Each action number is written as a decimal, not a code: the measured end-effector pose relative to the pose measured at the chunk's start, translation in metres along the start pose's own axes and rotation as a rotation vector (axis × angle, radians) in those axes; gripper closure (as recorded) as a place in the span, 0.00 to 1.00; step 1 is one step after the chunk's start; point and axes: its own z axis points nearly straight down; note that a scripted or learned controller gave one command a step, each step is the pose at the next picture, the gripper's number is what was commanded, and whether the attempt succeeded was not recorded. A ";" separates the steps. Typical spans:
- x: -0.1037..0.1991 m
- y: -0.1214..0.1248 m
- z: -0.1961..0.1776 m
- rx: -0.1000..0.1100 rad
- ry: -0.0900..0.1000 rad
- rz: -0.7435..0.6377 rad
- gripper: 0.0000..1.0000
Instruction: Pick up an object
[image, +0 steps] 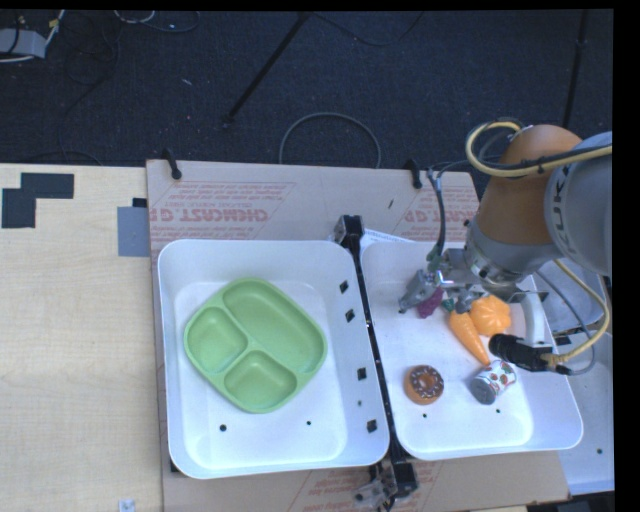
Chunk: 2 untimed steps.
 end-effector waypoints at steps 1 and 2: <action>-0.006 -0.001 0.047 0.001 0.000 0.001 0.00; -0.005 -0.002 0.081 -0.002 0.000 0.002 0.00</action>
